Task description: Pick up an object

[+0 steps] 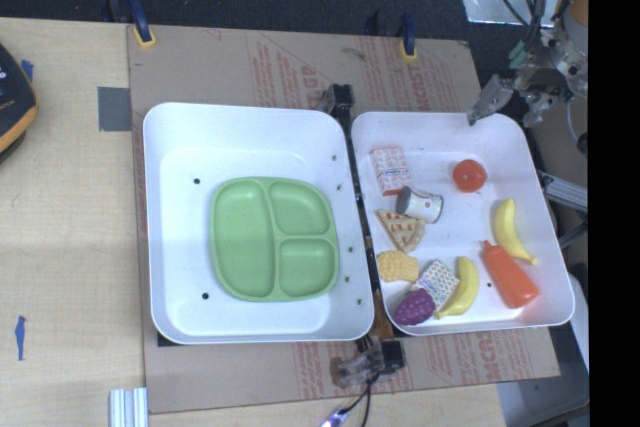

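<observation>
Here the gripper (497, 102) hovers over the right bin's (545, 220) far rim; whether it is spread I cannot tell. The tomato (469, 175), nearest pick, lies just below-left of it; the bananas (511, 231) run lengthwise, farther down.

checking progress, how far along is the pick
Nothing looks picked yet. The gripper sits at the right bin's top right corner. The tomato, bananas and the rest lie in that bin. The whole grasp and lift remain.
</observation>
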You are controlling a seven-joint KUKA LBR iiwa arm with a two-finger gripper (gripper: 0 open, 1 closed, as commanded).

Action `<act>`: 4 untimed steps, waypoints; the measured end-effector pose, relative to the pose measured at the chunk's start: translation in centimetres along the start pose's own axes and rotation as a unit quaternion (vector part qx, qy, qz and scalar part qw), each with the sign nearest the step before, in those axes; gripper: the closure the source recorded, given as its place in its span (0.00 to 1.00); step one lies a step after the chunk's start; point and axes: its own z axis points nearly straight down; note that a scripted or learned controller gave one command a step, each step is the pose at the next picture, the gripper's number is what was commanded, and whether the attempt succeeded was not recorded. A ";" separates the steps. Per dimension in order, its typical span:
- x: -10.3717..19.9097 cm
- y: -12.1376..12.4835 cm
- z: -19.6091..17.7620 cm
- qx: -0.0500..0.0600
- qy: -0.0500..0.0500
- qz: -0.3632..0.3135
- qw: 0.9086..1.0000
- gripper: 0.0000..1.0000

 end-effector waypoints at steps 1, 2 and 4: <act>-1.9 -2.0 10.1 0.002 0.000 0.000 1.000 0.00; -4.4 -1.1 15.2 0.001 0.000 0.000 1.000 0.00; -2.7 -1.3 18.1 0.000 0.000 0.000 1.000 0.00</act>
